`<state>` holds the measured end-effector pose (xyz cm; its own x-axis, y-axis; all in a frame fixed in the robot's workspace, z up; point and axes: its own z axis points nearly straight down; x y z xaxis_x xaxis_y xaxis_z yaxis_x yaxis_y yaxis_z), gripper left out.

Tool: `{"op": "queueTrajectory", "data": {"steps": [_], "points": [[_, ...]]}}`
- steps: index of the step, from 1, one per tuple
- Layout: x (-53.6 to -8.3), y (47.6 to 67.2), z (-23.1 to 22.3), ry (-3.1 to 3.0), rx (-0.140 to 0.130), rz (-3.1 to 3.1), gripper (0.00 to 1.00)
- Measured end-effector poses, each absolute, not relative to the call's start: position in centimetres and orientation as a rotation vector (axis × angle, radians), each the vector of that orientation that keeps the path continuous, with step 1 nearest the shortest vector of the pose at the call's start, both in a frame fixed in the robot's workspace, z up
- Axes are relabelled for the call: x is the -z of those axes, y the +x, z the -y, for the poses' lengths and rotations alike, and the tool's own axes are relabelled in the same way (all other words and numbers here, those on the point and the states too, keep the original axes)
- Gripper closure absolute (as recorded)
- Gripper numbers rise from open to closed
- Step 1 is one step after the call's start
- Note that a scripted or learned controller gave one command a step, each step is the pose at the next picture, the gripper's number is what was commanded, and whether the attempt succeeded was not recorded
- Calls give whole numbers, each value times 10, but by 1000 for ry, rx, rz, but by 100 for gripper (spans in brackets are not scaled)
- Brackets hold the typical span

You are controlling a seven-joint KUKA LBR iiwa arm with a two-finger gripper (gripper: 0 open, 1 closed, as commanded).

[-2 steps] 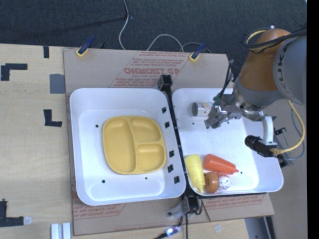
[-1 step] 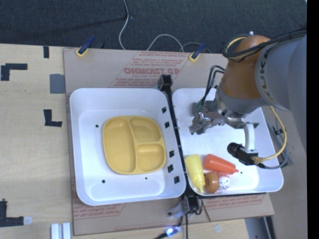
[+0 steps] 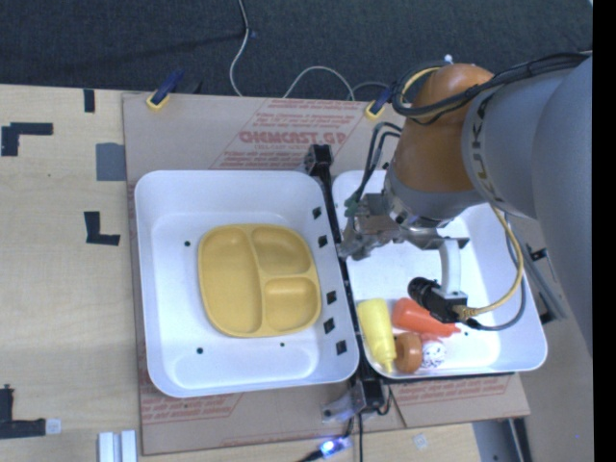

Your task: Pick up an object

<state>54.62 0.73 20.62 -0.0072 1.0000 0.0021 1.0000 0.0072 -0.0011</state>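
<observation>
Yellow bottle (image 3: 377,332) lies in the right bin's (image 3: 500,354) near corner, lengthwise toward the camera, beside an orange piece (image 3: 423,318). Pincer (image 3: 361,239) hangs farther back by the divider; its state I cannot tell.

A robotics lab: white bins (image 3: 154,258) on a taped cardboard-covered bench (image 3: 58,287), cables (image 3: 289,75).

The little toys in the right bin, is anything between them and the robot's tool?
Nothing visible does. The tool hangs at the right bin's left wall, and bare white floor separates it from the yellow toy, orange toy and brown ball in the near corner.
</observation>
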Motion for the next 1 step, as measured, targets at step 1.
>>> {"op": "queueTrajectory", "data": {"steps": [1], "points": [[-221,533,-58,-2211,1,2229,100]]}}
